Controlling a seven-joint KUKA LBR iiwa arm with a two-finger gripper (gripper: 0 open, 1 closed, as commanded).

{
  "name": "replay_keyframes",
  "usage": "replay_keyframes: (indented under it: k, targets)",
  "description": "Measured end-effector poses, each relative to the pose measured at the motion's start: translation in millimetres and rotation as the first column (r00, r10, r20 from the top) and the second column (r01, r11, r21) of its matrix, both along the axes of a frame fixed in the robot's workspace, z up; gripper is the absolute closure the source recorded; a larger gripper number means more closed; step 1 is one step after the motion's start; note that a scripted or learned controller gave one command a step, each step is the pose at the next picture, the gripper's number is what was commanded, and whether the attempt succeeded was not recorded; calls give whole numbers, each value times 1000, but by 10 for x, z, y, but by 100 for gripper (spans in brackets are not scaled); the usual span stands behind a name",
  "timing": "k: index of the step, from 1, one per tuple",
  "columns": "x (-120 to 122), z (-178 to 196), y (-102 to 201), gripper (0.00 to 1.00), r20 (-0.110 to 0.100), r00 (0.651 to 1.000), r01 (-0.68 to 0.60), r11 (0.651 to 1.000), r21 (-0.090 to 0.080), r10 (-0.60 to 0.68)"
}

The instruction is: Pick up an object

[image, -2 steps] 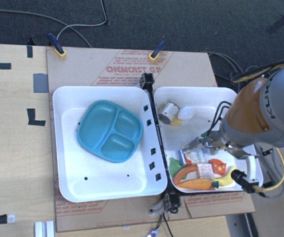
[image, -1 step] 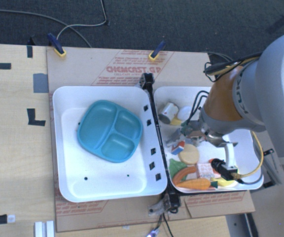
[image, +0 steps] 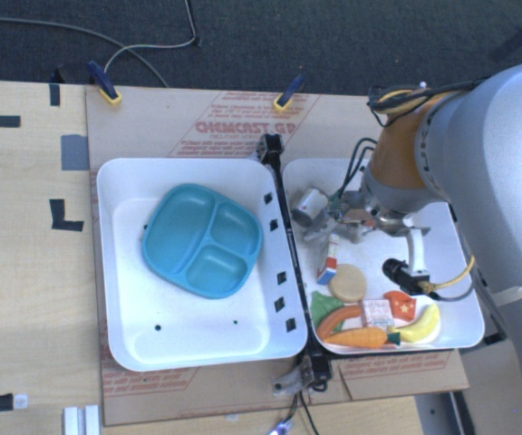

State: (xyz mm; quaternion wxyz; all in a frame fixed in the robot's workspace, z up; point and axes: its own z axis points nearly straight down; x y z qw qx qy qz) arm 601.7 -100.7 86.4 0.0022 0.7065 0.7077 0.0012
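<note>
My gripper (image: 314, 217) hangs low over the upper left part of the right bin (image: 451, 234), close to the divider between the two bins. Just below it lies a small red, white and blue item (image: 328, 268), and beside that a round tan disc (image: 348, 284). Along the bin's front edge sit an orange carrot (image: 362, 338), a yellow banana (image: 426, 324), a red piece (image: 401, 304), a green piece (image: 322, 307) and a small white and red box (image: 377, 314). I see nothing held in the gripper.
A blue sectioned plate (image: 203, 239) lies in the left bin (image: 125, 270). The grey arm with its orange band (image: 401, 157) covers the right bin's upper right. A black cable (image: 420, 284) loops over the right bin.
</note>
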Motion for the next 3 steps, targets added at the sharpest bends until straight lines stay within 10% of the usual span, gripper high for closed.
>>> replay_keyframes:
  k: [1, 2, 3]
  targets:
    - [-2, 98, -6, 100, 0, 1000, 0, 1000, -2, 0]
    - [-2, 97, -7, 0, 0, 1000, 0, 1000, -3, 0]
    - [-328, 2, -33, 0, 0, 1000, 1, 1000, 0, -1]
